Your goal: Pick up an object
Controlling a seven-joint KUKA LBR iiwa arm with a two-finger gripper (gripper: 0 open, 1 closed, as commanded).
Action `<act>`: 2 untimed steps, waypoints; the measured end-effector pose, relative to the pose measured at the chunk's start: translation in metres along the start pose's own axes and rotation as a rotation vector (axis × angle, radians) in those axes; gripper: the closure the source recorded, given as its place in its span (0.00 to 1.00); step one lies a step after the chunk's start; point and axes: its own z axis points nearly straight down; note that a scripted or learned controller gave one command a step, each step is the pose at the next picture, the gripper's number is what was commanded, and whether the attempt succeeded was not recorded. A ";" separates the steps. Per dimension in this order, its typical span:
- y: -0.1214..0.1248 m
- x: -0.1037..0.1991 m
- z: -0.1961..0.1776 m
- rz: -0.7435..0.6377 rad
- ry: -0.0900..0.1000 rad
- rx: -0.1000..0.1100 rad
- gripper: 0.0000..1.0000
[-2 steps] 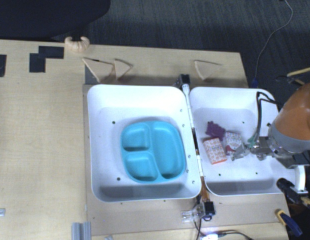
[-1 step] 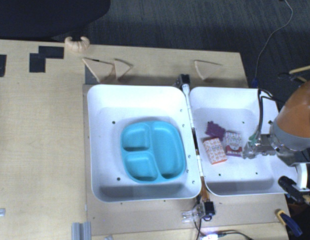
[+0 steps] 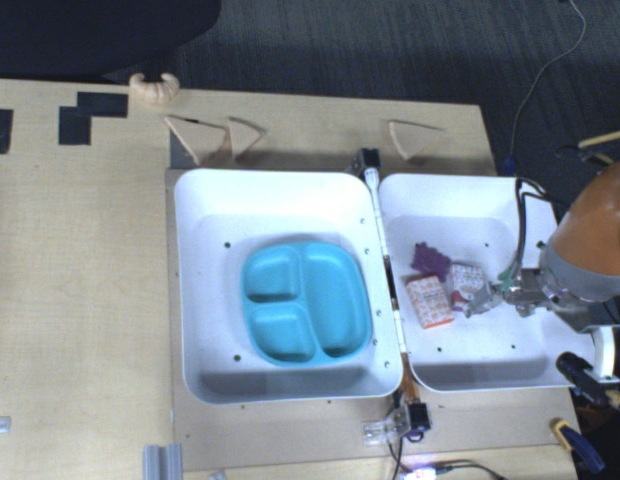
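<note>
Two white bins (image 3: 200, 268) sit on the table (image 3: 80, 298): one holds a blue divided tray (image 3: 308, 303), the other three small items—purple piece (image 3: 430, 259), orange-red packet (image 3: 429, 302), patterned box (image 3: 466, 280)—with the tool (image 3: 487, 300) seemingly touching that box, grip unclear.

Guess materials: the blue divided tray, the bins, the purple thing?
Blue divided tray: likely molded plastic, smooth and slightly glossy, with rounded compartment walls. White bins: probably thin formed plastic with a matte finish and soft rounded corners. Purple object: too small to tell; its irregular, dull look suggests soft plastic or fabric.
</note>
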 end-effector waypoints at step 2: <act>-0.003 0.020 0.021 0.005 0.000 0.006 1.00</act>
